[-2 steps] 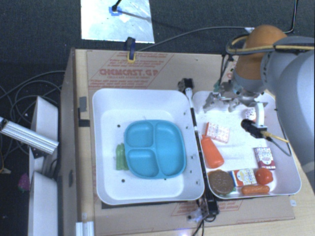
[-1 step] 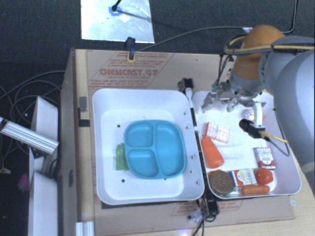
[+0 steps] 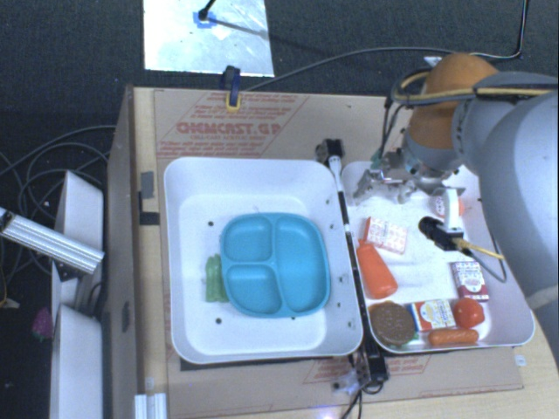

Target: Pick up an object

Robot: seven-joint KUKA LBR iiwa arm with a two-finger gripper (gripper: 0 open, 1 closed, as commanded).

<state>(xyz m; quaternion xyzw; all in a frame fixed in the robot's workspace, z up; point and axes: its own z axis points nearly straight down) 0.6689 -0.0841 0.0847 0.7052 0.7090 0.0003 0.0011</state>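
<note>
Checkered pack (image 3: 386,234) is the object closest to my pincer (image 3: 390,182), so I think it is the one to go for. It lies flat on the floor of the right-hand bin (image 3: 524,326), near the wall between the two bins. Just below it lies an orange carrot (image 3: 377,271). At the front of that bin are a brown patty (image 3: 392,321), a red tomato (image 3: 469,312) and a sausage (image 3: 453,337). A small red box (image 3: 469,278) lies just above the tomato.

The other bin (image 3: 188,234) has a blue plate (image 3: 274,264) with a green thing (image 3: 214,279) just beside it.

Nothing is picked up yet. Every toy lies on a bin floor, and I see nothing held in my pincer. So the whole job is left to do: go down, grab and lift.

My arm (image 3: 515,147) comes in from the right side and bends over the back of the right-hand bin. My pincer points down at the back corner, near the pack but not touching it. I cannot tell if my pincer is open or closed. I think I need to move a little toward the front to be over the pack.
</note>
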